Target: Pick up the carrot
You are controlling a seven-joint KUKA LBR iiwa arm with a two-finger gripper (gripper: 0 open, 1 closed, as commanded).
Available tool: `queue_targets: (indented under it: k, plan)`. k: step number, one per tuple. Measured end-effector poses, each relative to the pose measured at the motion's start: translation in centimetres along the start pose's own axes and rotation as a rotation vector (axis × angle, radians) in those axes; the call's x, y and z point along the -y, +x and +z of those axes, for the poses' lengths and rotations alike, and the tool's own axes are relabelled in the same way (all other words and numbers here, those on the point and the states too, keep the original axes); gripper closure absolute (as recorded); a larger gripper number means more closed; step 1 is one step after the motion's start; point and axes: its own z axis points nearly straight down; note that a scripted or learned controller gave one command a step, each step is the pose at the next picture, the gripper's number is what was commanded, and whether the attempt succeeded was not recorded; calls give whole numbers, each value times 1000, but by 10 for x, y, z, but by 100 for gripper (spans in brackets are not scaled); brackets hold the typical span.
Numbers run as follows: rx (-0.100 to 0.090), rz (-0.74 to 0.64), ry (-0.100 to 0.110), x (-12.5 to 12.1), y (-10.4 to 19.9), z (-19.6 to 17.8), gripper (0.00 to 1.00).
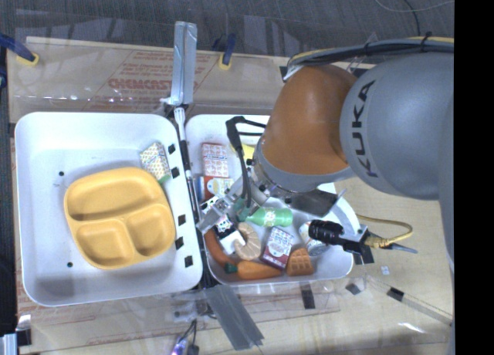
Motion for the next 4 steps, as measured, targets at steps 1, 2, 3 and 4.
queue_targets:
  k: [1,2,3,4]
  plan:
    - [-1,582,3,18,-71,45,0]
    - [-3,606,3,7,-165,90,0]
    - [-1,682,1,-28,-252,99,0]
    - [0,1044,-7,-36,-247,129,0]
